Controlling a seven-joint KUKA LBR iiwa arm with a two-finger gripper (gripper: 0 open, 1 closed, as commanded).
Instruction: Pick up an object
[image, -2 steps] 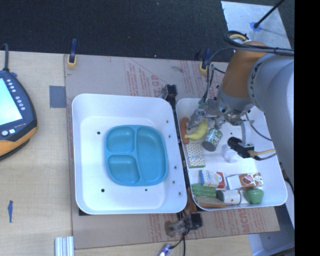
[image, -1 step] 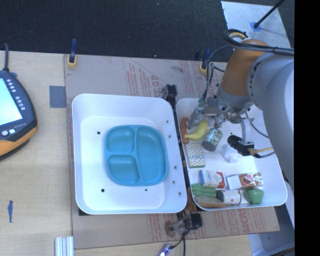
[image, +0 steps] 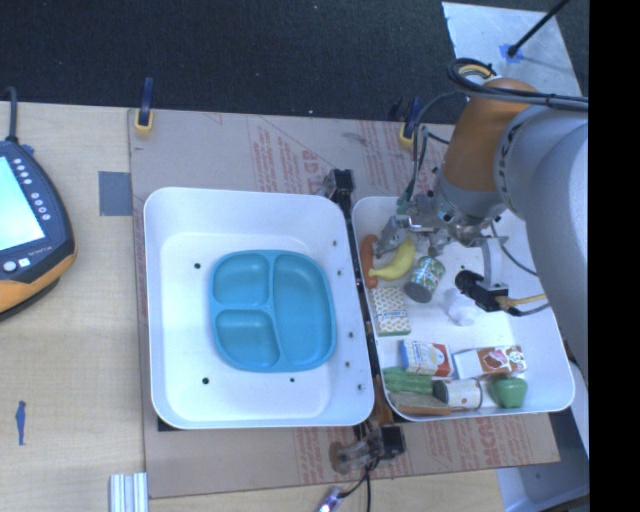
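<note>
In the right bin (image: 560, 395), at its 11 o'clock corner, the gripper (image: 425, 235) hovers by a banana (image: 395, 265) and can (image: 425, 280); jaw state unclear. Best to centre over one item before closing.

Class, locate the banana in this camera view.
The banana lies in the right bin, near its upper left corner, beside the can and just below the end effector.
</note>
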